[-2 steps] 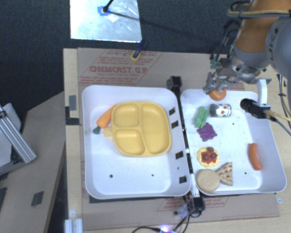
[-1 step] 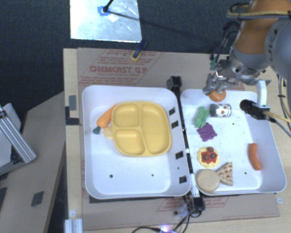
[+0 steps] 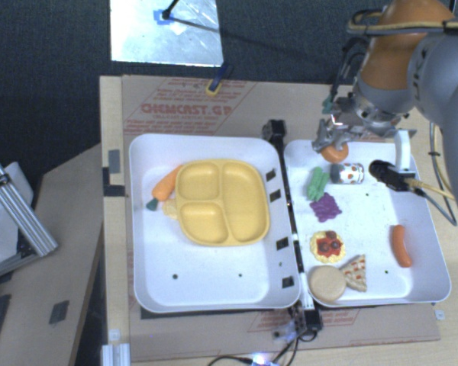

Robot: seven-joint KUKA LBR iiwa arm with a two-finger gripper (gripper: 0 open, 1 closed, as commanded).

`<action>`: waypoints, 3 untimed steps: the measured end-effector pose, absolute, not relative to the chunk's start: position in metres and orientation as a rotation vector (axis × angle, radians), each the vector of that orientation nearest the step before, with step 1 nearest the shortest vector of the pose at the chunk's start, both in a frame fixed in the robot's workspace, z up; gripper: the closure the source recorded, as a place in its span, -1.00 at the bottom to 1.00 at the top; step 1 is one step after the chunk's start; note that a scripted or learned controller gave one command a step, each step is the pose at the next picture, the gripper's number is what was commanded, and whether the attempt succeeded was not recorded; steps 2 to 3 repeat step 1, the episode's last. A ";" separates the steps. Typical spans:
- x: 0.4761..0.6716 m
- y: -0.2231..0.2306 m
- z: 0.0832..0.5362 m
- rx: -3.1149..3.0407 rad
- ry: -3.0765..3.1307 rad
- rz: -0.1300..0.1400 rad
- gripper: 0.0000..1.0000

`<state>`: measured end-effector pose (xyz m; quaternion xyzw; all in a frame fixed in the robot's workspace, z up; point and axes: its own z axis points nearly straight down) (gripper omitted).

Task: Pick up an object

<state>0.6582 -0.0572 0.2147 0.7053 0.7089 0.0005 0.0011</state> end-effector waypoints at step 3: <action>0.656 -0.063 0.216 2.219 2.221 0.001 1.00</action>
